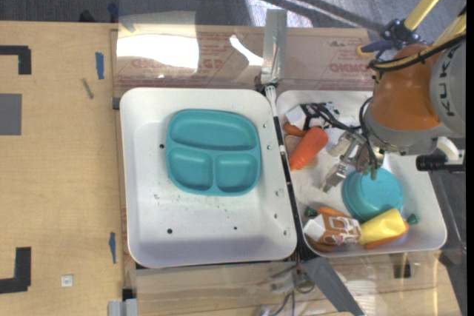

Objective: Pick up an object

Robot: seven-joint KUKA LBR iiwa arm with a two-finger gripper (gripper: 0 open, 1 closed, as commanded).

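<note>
My gripper (351, 171) hangs low in the right bin (433, 227), under the orange wrist band. Its metal fingers (335, 176) stand open with nothing between them. It sits between an orange carrot (307, 148) on its left and a teal bowl (372, 195) at its lower right, whose rim one finger overlaps. A yellow object (385, 223) and an orange-and-white packet (337, 228) lie by the bin's front wall. A black wire-like item (317, 113) lies at the bin's back.
The left bin (141, 233) holds a teal divided plate (213, 152) in its middle. A divider wall (281, 159) separates the two bins. A clear plastic sheet and cardboard stand behind the bins.
</note>
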